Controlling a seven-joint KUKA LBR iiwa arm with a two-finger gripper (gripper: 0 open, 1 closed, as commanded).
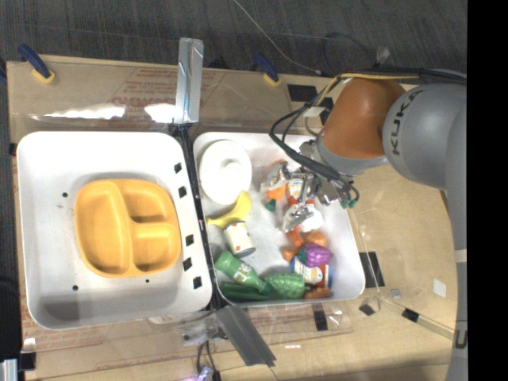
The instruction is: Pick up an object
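Observation:
My gripper reaches down into the right bin, among a heap of small toys. Its metal fingers sit amid orange pieces and an orange carrot-like piece. Just below lie a purple grape bunch and a small printed carton. Clutter hides the fingertips, and I cannot make out anything held between them.
The right bin also holds a white round lid, a yellow banana, a small white bottle and green vegetables. The left bin holds a yellow divided tray. A metal bar stands behind the bins.

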